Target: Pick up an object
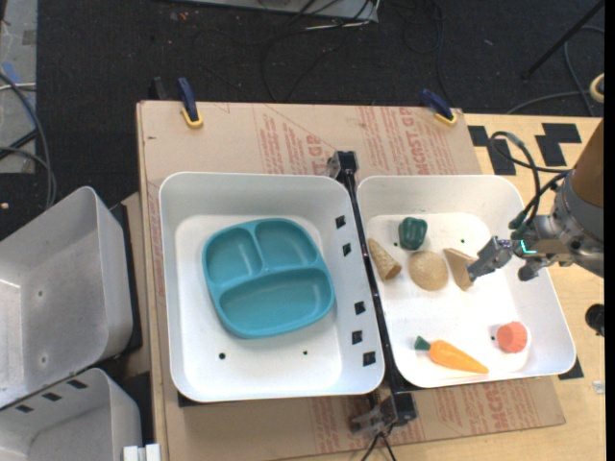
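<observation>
Status, for you: gripper [492, 255] over the right bin [538, 286], beside a brown wedge [459, 267]; grip state cannot be told; nothing lifted, pick remaining.

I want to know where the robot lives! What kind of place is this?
Probably a robot lab, not a home. Two white bins sit on a clamped cardboard-covered bench, cables trail over the dark floor, and the robot's gripper reaches over toy food like a carrot.

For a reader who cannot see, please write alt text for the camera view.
The gripper hovers low in the right bin beside a tan wedge, among toy foods. The left bin holds a teal divided plate.
</observation>
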Tool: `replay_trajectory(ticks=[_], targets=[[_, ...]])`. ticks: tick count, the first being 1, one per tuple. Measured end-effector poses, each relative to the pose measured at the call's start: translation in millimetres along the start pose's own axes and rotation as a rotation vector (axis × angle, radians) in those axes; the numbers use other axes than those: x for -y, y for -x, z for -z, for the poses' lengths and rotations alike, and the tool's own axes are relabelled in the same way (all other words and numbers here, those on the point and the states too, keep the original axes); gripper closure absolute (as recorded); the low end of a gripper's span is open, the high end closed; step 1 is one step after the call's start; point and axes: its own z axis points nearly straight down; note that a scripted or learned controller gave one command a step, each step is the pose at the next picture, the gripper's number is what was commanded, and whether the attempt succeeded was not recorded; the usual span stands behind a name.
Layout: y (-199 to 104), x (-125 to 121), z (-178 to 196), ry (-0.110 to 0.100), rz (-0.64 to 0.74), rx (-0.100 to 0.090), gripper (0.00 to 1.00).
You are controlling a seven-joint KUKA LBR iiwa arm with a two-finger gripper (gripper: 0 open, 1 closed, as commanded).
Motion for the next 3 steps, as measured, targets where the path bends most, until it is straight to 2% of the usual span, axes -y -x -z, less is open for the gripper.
replay_trajectory(ticks=[1, 3], targets=[[0.0, -0.1, 0.1, 0.0, 0.0, 0.0, 0.0], [0.7, -11.6, -100.1, -0.005, -0.005, -0.002, 0.0]])
